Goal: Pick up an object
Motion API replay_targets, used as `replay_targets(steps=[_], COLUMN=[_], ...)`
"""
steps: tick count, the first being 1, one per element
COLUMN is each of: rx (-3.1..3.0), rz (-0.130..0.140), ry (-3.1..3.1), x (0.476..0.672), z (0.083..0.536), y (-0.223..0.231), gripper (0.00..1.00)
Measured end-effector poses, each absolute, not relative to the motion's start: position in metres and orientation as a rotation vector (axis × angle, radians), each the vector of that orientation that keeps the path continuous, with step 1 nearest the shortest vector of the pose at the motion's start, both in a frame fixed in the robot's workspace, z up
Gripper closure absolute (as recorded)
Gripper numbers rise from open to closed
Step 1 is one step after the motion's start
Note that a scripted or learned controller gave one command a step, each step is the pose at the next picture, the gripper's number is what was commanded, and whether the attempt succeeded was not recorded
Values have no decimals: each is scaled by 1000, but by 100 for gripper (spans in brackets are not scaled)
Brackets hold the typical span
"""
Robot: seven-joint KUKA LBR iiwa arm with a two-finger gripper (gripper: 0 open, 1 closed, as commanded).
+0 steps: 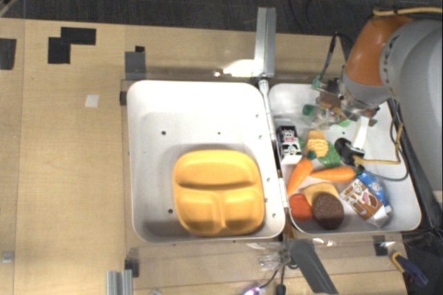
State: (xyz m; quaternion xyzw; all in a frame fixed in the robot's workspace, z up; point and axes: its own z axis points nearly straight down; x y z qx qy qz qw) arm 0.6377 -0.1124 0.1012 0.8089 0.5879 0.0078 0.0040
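Beginning with the counter (62, 183), carrying two white bins side by side. Reaching in from the right with the grey arm (412, 72), bending its orange band over the far right corner. Holding only a yellow tray (218, 191) in the left bin (142, 148), well apart from the arm. Keeping all the small things in the right bin (285, 98), crowded into its near half.

Hanging the end effector (331, 109) over the far half of that right bin, above bare white floor. Not being possible to tell whether released or clenched, and seeing nothing gripped in it.

Judging now the relation for the coming move: lying just beside the end effector, toward the near edge and slightly left, the corn (317, 144), the closest thing. Running with its long axis roughly far-to-near, so probably asking for a grip across its short width. Lying further the same way, a carrot (299, 174), slanted, its tip almost touching the corn. Sitting nearest to the front wall, a brown puck (327, 209) touching a red ball (300, 206), and a packet (365, 198) to the right. Standing against the dividing wall, a small box (288, 141), left of the corn.

Needing probably a short travel toward the near side and then a descent.
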Motion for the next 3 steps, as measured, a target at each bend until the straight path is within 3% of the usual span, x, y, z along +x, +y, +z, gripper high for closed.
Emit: replay_targets(steps=[1,2,3], rx=[2449,2486,2594], rz=[7,13,7], ry=[1960,1910,1763], x=[671,619,635], z=[140,89,208], y=[-150,-104,-155], gripper=[100,100,100])
